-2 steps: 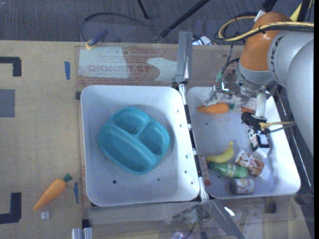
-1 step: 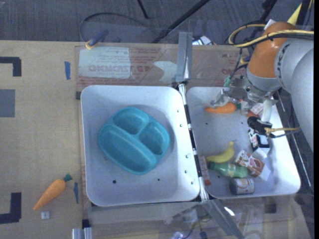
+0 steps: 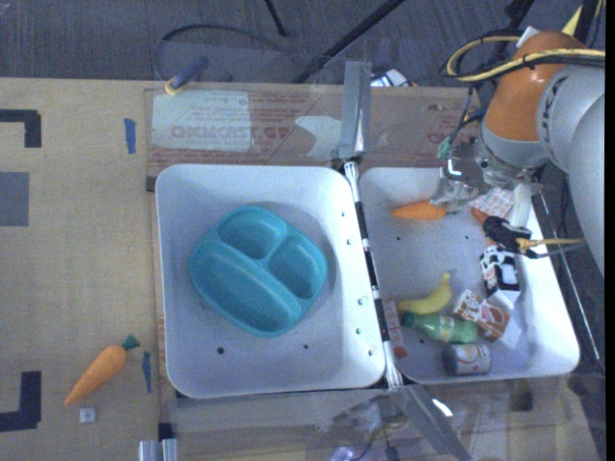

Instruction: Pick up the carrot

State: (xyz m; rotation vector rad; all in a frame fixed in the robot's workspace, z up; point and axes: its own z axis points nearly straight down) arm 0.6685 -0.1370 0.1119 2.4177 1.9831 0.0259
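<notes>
2 carrots are before you, so choose with care. One carrot [image 3: 419, 212] lies on its side at the far end of the right bin [image 3: 562, 353], its blunt end touching the gripper [image 3: 452, 196], which hangs at the far right over that bin; you cannot tell from here how the pincer is set. I judge the arm is placed there to take this carrot by its thick end. The other, a second carrot [image 3: 96, 374] with a green top, lies outside on the bench [image 3: 77, 257], near left. Both look smooth, tapered, hard plastic. Near you in the right bin sit a curved yellow banana [image 3: 430, 300], a glossy green bottle [image 3: 442, 328] and a can [image 3: 466, 358]. The left bin [image 3: 183, 200] holds a teal 3-part tray [image 3: 258, 270], rounded and matte.
</notes>
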